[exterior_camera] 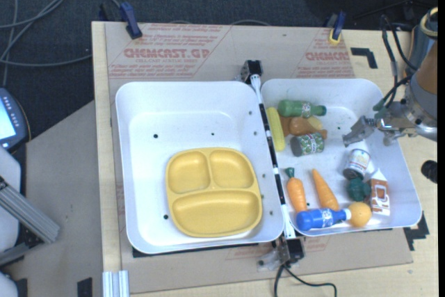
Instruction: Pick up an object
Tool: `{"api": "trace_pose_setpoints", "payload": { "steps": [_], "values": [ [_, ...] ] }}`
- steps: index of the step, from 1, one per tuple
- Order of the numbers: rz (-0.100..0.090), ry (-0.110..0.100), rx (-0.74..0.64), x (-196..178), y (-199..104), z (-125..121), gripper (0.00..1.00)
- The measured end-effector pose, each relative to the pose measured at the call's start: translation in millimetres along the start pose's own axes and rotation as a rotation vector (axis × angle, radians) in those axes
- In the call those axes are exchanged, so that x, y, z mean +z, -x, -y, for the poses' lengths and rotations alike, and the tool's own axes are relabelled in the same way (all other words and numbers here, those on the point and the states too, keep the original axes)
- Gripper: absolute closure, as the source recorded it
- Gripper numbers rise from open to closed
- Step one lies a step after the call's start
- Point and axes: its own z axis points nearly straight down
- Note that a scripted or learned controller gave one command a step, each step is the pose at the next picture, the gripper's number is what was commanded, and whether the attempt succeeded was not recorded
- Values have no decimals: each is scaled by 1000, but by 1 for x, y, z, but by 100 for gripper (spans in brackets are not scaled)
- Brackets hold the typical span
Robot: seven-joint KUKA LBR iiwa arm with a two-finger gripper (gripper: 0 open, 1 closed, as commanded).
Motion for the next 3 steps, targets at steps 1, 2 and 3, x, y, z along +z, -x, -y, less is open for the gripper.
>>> {"api": "trace_pose_setpoints", "payload": {
  "steps": [1, 2, 3],
  "values": [
    [5, 15, -1, 89, -14, 3, 0],
    [1, 3, -1, 123, -66, 39, 0],
    [1, 4, 0, 112, -64, 39, 100]
  ]
}}
